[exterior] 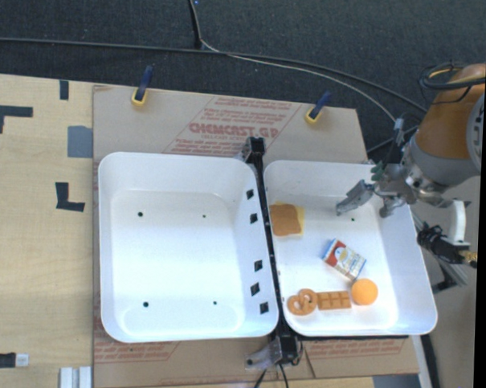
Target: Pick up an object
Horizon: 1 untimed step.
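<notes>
Two-finger grey gripper [370, 199] hovers over right white bin [398, 316], near its back-right rim, fingers spread, nothing between them. Tan toast slice [286, 220] sits against divider edge. Small red-white carton [342, 259] mid-bin, free space around. Orange ball [364, 292] touches brown waffle bar with pretzel-like end [319, 302] near front rim. Left white bin [115, 175] roomy. Arm cut off at right.

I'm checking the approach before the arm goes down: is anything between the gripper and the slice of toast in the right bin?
Nothing visible does. The gripper hangs over the far part of the right bin, and only bare bin floor separates it from the toast. The small carton lies nearer the camera, off that line.
</notes>
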Motion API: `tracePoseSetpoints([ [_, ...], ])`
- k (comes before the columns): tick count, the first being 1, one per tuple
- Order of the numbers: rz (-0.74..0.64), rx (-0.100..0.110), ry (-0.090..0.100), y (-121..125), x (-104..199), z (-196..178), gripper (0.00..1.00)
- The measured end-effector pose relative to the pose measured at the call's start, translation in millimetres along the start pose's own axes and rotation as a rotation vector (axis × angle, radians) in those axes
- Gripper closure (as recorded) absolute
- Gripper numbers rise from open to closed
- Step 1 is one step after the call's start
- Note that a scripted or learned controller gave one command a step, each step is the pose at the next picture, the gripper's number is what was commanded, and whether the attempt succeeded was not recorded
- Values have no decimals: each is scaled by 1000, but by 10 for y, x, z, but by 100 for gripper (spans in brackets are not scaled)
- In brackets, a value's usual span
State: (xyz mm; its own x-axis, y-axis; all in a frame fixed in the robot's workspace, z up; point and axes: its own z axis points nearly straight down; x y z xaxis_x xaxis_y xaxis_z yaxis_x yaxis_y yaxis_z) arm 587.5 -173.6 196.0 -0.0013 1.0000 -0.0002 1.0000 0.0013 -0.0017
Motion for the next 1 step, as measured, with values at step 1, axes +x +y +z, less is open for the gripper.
tracePoseSetpoints([
  [1, 0, 0, -1, -66, 43, 1170, 0],
])
